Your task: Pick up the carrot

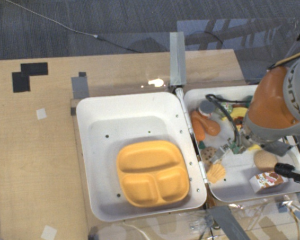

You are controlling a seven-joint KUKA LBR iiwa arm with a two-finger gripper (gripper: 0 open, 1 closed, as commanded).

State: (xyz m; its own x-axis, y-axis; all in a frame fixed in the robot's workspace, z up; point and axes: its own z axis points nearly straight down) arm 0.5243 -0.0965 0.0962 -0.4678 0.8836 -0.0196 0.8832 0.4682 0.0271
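Note:
The carrot (200,124) is an orange, stubby shape lying against the left wall of the right bin (237,190), in its upper left part. My gripper (231,146) hangs low over the middle of that bin, below the arm's orange band (270,104). It sits to the right of the carrot and a little nearer the camera, apart from it. Nothing shows held in it.
The left bin (97,149) holds a yellow divided tray (152,172). Around the gripper lie a cookie (208,153), a yellow wedge (216,174), a bread roll (265,159), a small carton (266,180) and yellow and green pieces (238,112) with a dark cable.

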